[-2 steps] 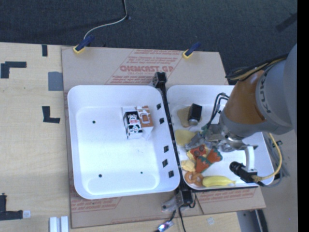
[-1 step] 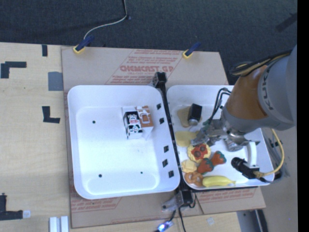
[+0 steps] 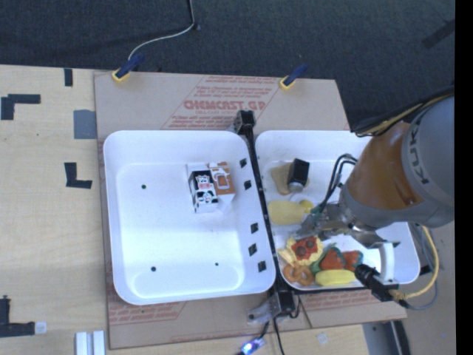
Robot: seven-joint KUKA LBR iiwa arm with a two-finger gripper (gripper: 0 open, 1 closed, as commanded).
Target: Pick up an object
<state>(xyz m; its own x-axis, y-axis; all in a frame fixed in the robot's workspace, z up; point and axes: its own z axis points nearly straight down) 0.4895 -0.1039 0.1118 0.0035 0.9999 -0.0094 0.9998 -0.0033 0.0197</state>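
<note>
The right bin (image 3: 347, 140) holds a heap of toy food at its near end: a pale yellow piece (image 3: 284, 212), a red and yellow piece (image 3: 305, 248), a red piece (image 3: 341, 259), a yellow banana shape (image 3: 335, 277) and a brown pretzel shape (image 3: 298, 274). A black cylinder (image 3: 298, 173) and a tan lump (image 3: 280, 180) lie farther back. My gripper (image 3: 319, 224) hangs low over the heap, just right of the pale yellow piece; the wrist hides its tips. In the left bin (image 3: 122, 198) lies a small carton with a cow print (image 3: 203, 189) beside an orange-brown box (image 3: 222, 179).
The grey arm with its orange band (image 3: 384, 176) covers the right bin's right half. A black divider clip strip (image 3: 255, 198) runs between the bins. Cables (image 3: 411, 287) trail at the near right corner. Brown cardboard (image 3: 222, 106) lies under both bins.
</note>
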